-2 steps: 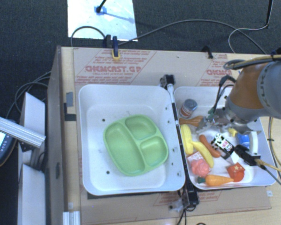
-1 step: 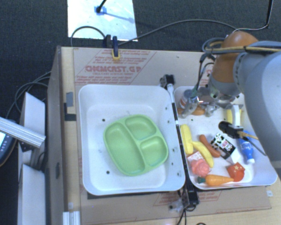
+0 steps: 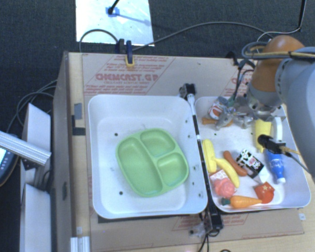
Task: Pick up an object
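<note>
Seen from above at a slant: brown bench sheet (image 3: pixel 142 75) printed in red "CHEMCAST GP", bearing two shallow white bins side by side. Left bin (image 3: pixel 102 140) holding a light green three-compartment plate (image 3: pixel 152 161). Right bin (image 3: pixel 299 190) crowded with toy food. Grey arm (image 3: pixel 299 93) with orange band entering from the right, gripper (image 3: pixel 236 112) lowered into the right bin's far corner just beside a small red-and-white can (image 3: pixel 217 111); open or closed, cannot tell. Near the bin's right wall, a yellow block (image 3: pixel 262 129) and a blue bottle (image 3: pixel 276 168) with a white cap. Along its left side, a banana (image 3: pixel 227 171), corn cob (image 3: pixel 208 155), pink packet (image 3: pixel 222 182). At the near edge, a carrot (image 3: pixel 242 201) and red strawberry (image 3: pixel 265 192). In the middle, a small black-and-white carton (image 3: pixel 250 161), its print too small to read
</note>
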Robot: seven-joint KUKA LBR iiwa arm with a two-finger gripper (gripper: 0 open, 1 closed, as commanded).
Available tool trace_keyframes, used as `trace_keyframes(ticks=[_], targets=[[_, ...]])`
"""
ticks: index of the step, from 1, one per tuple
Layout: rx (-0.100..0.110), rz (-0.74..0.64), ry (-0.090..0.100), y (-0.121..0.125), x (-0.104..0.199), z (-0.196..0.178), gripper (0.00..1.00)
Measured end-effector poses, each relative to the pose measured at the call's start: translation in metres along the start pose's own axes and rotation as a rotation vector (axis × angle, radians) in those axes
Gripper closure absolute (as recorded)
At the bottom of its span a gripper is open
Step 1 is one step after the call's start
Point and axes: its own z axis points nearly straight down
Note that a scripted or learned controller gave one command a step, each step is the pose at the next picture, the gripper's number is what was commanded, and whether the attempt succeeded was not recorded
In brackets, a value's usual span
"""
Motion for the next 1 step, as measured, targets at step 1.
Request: trace_keyframes(ticks=[1], targets=[[-0.029,0.003,-0.001,0.0053,-0.0690,-0.0034,0.00]])
